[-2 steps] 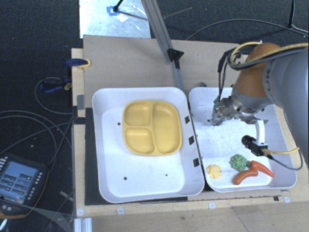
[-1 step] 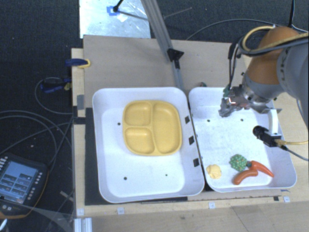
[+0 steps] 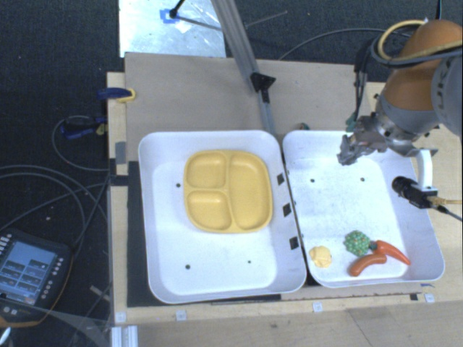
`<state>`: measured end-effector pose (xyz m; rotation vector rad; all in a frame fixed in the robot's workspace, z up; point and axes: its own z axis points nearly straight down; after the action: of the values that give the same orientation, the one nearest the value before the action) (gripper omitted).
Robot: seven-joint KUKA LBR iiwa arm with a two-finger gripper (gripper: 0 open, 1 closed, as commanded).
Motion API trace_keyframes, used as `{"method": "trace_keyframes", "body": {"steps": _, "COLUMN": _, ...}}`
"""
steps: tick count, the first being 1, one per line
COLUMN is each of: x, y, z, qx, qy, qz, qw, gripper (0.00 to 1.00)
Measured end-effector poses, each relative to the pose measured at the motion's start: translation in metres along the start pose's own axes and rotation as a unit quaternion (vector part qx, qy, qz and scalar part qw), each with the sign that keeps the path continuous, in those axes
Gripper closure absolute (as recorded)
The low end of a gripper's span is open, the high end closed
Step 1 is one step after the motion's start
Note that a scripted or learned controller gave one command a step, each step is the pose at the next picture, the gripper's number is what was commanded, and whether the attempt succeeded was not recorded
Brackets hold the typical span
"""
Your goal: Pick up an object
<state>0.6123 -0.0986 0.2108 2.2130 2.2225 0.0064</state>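
Dark grey and blurred, my gripper (image 3: 352, 152) hangs over the far edge of the right bin (image 3: 340, 201), just inside its far wall. It shows as one smudged mass, and I cannot tell whether it is apart or together; I can make out nothing clamped in it. Above it my arm (image 3: 423, 96) runs off the right edge, so most of it is cut off.

The floor of the right bin below my gripper is bare white with a few small dark dots. The things to pick lie well apart from me, in that bin's near right corner. There is a bumpy green piece like a broccoli floret (image 3: 355, 242), and touching it on the right is an orange-red curved piece like a chilli pepper (image 3: 376, 259). Whether the pepper is one thing or two pressed together is hard to make out. Left of them, near the bin's near left corner, sits a small pale yellow lump (image 3: 320, 256), too small to name.

The left bin (image 3: 217, 262) holds a yellow divided plate (image 3: 228, 191) with three compartments, lying flat toward the far side.

Off the bench at the near left, a handheld control unit (image 3: 25, 266) is cut by the edge. Its screen shows marks too small to read.
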Motion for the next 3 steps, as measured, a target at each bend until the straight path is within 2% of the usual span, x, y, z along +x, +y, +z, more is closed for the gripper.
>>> {"method": "trace_keyframes", "body": {"steps": 1, "x": 0.000, "y": 0.002, "z": -0.054, "qx": -0.001, "qy": 0.000, "qz": -0.001, "qw": 1.0000, "gripper": 1.00}}
{"method": "trace_keyframes", "body": {"steps": 2, "x": 0.051, "y": 0.007, "z": -0.042, "qx": 0.003, "qy": 0.001, "qz": -0.003, "qw": 1.0000, "gripper": 1.00}}
{"method": "trace_keyframes", "body": {"steps": 3, "x": 0.095, "y": 0.025, "z": -0.042, "qx": 0.001, "qy": 0.001, "qz": -0.003, "qw": 1.0000, "gripper": 1.00}}
